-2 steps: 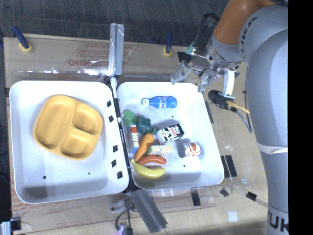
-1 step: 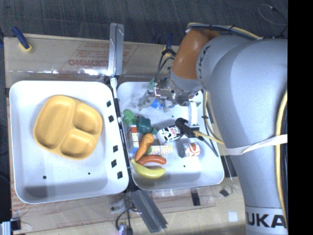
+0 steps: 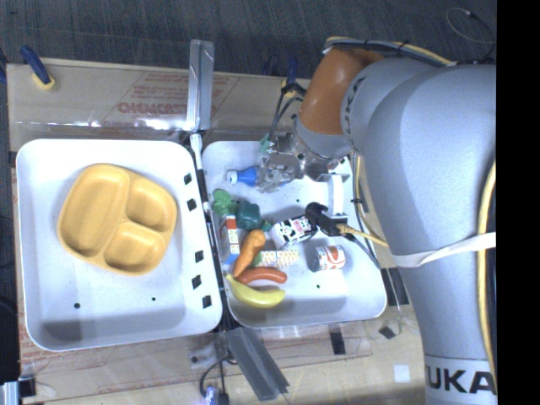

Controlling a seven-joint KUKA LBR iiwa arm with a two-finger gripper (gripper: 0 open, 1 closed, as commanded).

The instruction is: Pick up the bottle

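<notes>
The bottle [image 3: 245, 176], small and clear with a blue cap end, lies on its side in the right-hand bin [image 3: 364, 289], just to the left of the gripper [image 3: 277, 172] and close to that bin's far rim. The gripper hangs low over the bin's far end, and from here I cannot tell whether it grips anything. Nearer than the gripper, toys crowd the left wall: a green vegetable [image 3: 234, 208], a carrot [image 3: 250, 251], a red sausage [image 3: 263, 276] and a banana [image 3: 256, 294]. A black-and-white cow-patterned piece [image 3: 295, 229] and a small can [image 3: 326, 257] with a red label, too small to read, sit below the wrist. Bare floor shows at the near right corner. Far left, the other bin [image 3: 51, 310] holds a yellow divided plate [image 3: 116, 218]. Faint red print on the cardboard [image 3: 152, 95] beyond is illegible; "UKA" [image 3: 460, 382] shows on the arm's base.
</notes>
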